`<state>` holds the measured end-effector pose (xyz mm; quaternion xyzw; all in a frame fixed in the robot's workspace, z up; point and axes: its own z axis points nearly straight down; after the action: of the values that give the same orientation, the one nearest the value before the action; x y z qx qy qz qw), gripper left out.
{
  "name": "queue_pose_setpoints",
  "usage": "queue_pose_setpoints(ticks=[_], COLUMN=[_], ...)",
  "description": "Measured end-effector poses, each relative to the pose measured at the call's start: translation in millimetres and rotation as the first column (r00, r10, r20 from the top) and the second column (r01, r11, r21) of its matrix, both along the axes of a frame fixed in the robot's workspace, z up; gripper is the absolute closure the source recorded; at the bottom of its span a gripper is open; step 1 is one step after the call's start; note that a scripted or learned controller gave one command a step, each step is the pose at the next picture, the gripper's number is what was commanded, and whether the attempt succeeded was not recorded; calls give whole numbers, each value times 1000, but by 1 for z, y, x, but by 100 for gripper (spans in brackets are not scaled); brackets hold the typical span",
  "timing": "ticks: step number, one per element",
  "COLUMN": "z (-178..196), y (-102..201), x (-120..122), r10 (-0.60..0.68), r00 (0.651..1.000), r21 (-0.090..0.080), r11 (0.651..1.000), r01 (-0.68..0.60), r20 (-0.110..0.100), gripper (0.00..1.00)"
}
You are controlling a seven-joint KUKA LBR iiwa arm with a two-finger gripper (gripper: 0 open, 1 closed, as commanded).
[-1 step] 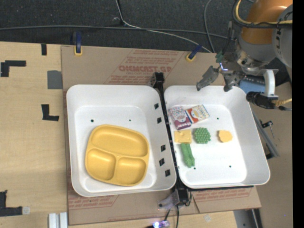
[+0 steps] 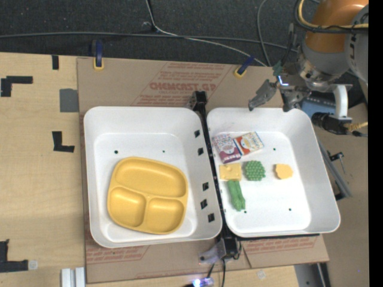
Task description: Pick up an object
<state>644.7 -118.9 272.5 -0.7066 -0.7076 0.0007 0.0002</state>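
The two dark fingers (image 2: 274, 97) hang spread apart above the right white plastic bin's (image 2: 320, 178) far rim, clamped on nothing. Inside, toward its left wall, cluster a printed snack packet (image 2: 237, 145), yellow block (image 2: 230, 172), round green toy (image 2: 254, 170), long green toy (image 2: 236, 195); an orange piece (image 2: 283, 171) sits apart. The left bin (image 2: 96, 160) holds a yellow divided tray (image 2: 148, 194).
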Motion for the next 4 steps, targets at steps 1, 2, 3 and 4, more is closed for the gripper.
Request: queue_pose_setpoints(ticks=[1,2,3,4], z=[-46,-104,-149,-137], y=[2,10,15,15], x=[-7,-1,-7,-6], r10=[0,1,0,1], r00=[1000,1000,1000,1000], r21=[0,0,0,0], r11=[1000,1000,1000,1000], r01=[0,-1,0,-1], r20=[-5,-5,-4,-1], gripper=[0,0,0,100])
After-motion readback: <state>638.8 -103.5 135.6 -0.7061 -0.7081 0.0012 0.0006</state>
